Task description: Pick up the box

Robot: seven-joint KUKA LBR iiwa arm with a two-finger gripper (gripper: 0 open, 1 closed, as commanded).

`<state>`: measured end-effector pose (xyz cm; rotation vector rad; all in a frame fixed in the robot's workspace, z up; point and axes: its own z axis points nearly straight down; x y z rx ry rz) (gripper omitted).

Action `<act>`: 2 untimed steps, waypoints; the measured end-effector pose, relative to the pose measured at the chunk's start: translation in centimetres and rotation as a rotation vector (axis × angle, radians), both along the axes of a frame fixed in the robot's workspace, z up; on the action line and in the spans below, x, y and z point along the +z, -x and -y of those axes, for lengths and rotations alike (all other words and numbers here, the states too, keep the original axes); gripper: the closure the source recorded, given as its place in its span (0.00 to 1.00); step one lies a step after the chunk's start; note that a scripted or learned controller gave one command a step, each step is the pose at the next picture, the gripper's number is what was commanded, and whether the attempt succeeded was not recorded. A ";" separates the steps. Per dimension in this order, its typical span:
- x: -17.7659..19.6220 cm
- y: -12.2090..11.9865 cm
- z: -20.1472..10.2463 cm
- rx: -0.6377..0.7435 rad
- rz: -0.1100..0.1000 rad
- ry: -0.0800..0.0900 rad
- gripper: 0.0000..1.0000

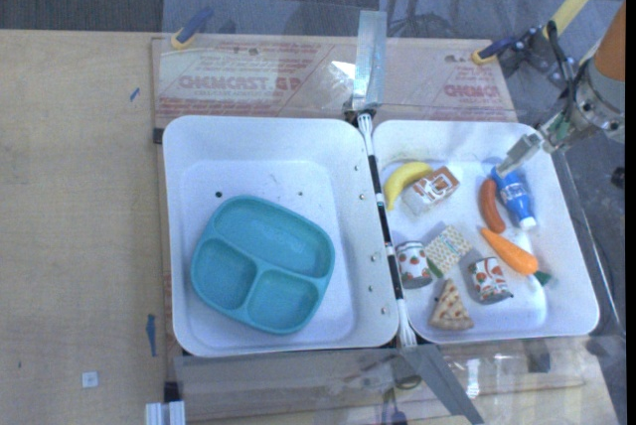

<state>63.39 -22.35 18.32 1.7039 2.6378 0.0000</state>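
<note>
The box [434, 188] is a small white and orange carton lying in the upper middle of the right bin [571, 214], touching a yellow banana [401, 180] on its left. My gripper [521, 154] hangs over the bin's upper right part, just above a blue bottle [515, 198]. It is well to the right of the box and apart from it. Nothing is seen held in it.
The right bin also holds a red sausage [489, 205], a carrot [511, 252], two small cans [412, 263] [488, 278], a square cracker [447, 246] and a pizza slice [449, 307]. A teal divided plate [261, 262] lies in the left bin [189, 165].
</note>
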 end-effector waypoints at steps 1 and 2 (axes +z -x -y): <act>-4.8 2.8 -3.3 0.170 -0.003 -0.002 0.00; -3.4 6.2 -10.2 0.177 -0.004 -0.002 0.00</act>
